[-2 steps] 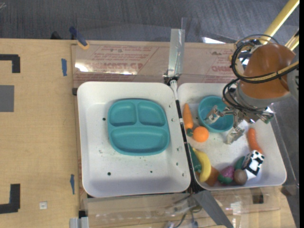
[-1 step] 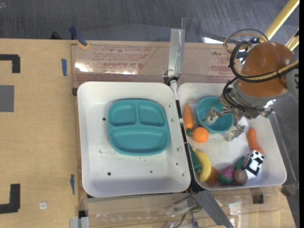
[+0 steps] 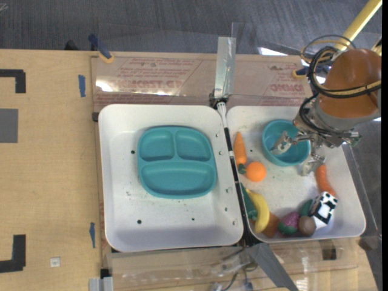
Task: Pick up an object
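The right bin (image 3: 354, 223) held the loose objects. A carrot (image 3: 240, 148) lay by the divider between the bins, its long axis running nearly straight up and down the view, with an orange ball (image 3: 256, 172) just below it. A yellow banana (image 3: 260, 210) curved along the same wall, its long axis also up and down, bowing toward the right. A second carrot (image 3: 324, 179) lay on the right side of the bin, tilted slightly off that line. Near the front wall sat a dark pink piece (image 3: 290, 222), a brownish round piece (image 3: 307, 225) and a black-and-white blocky toy (image 3: 325, 208), close together. A round teal bowl (image 3: 285, 142) stood toward the back.

The jaws (image 3: 298, 150) hung at the bowl's right rim, the metal fingers (image 3: 282, 142) spread apart, one over the bowl and one beyond it above the second carrot, nothing gripped between them.

The left bin (image 3: 115, 180) carried a smooth teal tray (image 3: 177, 162) with three compartments. The worktop (image 3: 42, 162) looked like pale wood.
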`<action>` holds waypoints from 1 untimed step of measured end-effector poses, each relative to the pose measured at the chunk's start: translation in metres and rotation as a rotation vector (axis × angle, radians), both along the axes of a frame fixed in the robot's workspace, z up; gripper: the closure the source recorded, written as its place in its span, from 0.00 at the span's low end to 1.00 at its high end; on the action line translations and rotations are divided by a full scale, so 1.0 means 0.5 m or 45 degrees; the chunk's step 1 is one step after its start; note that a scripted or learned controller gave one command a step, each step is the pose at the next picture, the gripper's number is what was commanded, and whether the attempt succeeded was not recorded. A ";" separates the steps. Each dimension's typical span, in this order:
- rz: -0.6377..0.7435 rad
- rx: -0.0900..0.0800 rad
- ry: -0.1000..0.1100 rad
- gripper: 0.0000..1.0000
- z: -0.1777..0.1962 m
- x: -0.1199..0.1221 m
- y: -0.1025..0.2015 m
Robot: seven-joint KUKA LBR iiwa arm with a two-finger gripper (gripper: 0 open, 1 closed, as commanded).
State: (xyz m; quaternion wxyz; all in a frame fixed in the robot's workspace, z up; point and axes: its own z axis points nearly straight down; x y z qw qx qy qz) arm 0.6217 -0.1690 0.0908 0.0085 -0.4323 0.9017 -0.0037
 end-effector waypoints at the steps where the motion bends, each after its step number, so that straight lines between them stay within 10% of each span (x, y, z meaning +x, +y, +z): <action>1: 0.255 -0.005 0.011 0.00 -0.002 0.087 -0.086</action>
